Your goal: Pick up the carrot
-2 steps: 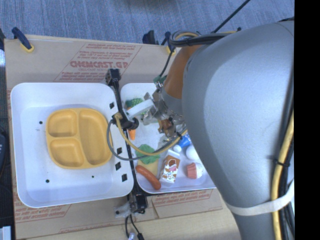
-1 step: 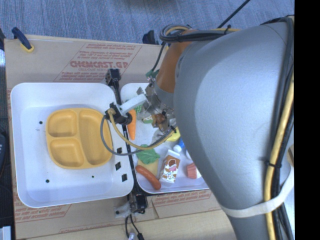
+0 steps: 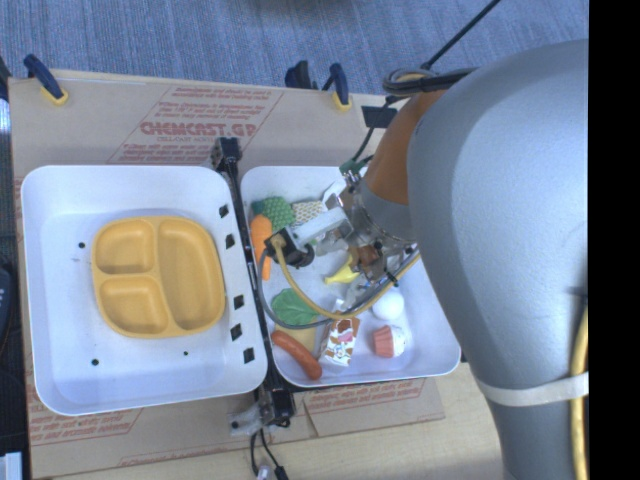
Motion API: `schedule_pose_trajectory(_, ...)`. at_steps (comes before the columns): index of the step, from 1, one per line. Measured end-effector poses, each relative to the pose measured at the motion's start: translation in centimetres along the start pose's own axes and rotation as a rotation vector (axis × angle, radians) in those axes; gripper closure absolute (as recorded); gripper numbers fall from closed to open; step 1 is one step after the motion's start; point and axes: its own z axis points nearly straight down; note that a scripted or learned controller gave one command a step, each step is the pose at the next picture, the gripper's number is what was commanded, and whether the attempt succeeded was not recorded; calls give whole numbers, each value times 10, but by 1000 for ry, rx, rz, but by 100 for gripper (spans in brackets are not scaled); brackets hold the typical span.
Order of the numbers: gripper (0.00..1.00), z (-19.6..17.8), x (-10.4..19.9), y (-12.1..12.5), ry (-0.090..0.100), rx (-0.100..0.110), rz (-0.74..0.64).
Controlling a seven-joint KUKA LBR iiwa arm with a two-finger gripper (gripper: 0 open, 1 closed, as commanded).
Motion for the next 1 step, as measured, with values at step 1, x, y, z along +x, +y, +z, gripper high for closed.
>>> schedule_pose_trajectory(1,0,0,24,-26,2,0,-32)
